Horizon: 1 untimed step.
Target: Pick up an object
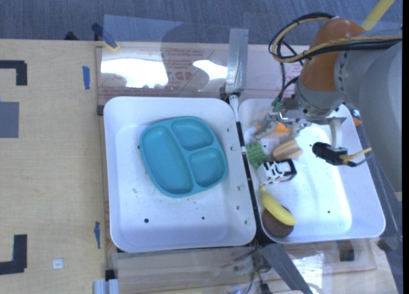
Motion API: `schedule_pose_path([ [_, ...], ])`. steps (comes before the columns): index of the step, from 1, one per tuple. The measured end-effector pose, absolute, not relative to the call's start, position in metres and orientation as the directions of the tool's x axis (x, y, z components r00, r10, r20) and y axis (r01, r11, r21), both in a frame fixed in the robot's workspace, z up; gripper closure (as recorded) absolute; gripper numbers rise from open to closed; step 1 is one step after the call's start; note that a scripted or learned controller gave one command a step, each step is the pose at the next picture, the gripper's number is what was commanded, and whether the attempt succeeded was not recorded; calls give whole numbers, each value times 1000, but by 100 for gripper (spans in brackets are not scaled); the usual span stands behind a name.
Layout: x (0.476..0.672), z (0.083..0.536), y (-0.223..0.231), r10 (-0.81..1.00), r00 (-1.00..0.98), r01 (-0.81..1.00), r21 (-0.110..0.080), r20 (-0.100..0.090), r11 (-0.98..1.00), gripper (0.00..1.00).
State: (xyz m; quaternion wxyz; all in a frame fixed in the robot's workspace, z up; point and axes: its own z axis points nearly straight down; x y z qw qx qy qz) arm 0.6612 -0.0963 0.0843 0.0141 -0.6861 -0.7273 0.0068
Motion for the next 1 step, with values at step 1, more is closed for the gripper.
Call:
schedule_pose_path([
  [1, 659, 92, -102, 999, -54, 998, -36, 4, 55, 100],
])
